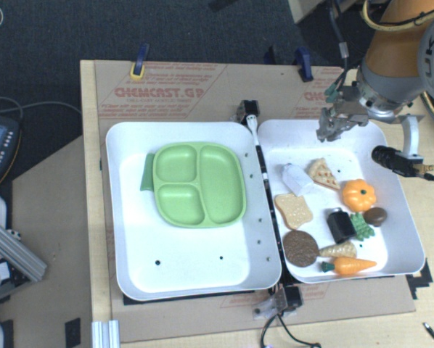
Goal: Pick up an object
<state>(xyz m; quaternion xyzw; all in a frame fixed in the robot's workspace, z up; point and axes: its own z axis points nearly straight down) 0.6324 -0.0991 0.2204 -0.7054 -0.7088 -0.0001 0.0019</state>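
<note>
The carrot (pixel 350 265) lies in the nearest corner of the right bin (pixel 413 256), with its long axis almost level across the view; the orange tip points to the right and the green end to the left. Just behind it a pale root-like piece (pixel 337 250) lies in nearly the same direction, touching a round brown cookie (pixel 301 247). A black block (pixel 340 225) stands a little farther in, with a green leafy piece (pixel 361 227) beside it and a dark brown ball (pixel 376 215) at the right. Behind these are a slice of bread (pixel 295 210) and a small orange pumpkin (pixel 358 195). Still farther lie a whitish wrapped piece (pixel 297 179) and a pizza wedge (pixel 322 173), whose narrow end points toward the far left.

In the left bin (pixel 130 267) a green divided plate (pixel 199 184) rests flat, with a darker green thing (pixel 146 173) half hidden under its left edge.

At the far edge of the right bin hangs the gripper (pixel 333 129), well apart from all the food. Nothing is between its fingers; whether they are spread or closed, I cannot tell. Both bins sit on a cardboard sheet (pixel 202 89) on the worktop.
</note>
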